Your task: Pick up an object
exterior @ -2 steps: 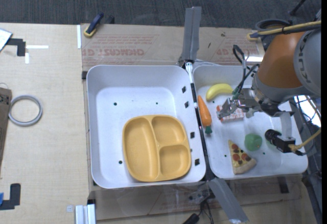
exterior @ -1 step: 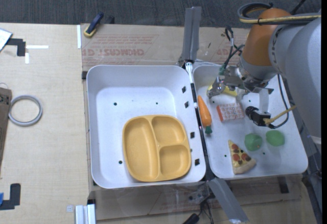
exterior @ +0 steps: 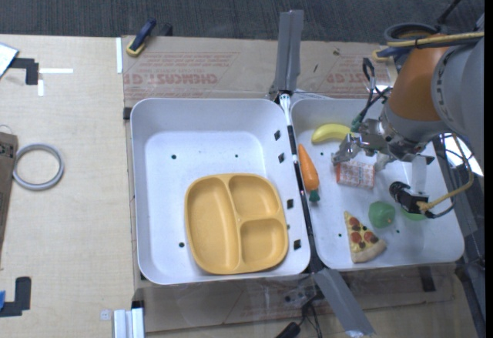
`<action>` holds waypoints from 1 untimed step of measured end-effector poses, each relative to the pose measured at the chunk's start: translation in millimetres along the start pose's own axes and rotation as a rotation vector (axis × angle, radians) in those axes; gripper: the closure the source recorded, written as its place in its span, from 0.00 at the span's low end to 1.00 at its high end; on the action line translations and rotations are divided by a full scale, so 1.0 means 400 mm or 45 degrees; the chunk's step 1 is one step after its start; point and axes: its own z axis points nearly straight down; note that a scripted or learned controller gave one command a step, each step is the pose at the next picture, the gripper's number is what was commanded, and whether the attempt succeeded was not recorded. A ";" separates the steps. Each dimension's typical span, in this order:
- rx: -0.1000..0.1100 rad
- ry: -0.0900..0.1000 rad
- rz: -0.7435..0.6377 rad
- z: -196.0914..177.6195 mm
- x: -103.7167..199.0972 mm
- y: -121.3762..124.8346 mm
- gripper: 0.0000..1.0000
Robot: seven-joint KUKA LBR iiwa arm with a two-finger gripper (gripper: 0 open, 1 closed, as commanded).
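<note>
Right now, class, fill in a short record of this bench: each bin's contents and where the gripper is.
left bin: yellow divided plate
right bin: banana, carrot, pizza slice, green round item, small carton
gripper: over the right bin, just above the small carton
bench, left side: tape roll

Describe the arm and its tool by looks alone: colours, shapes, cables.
The arm is a thick, rounded grey body with a broad orange band above the wrist. A yellowish cable loops over its top, and thin dark wires run down the band. The tool is small, grey metal and boxy. A black fitting with another yellowish cable hangs below the wrist.
</note>
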 end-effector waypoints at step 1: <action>0.001 0.000 0.003 -0.022 -0.002 0.000 1.00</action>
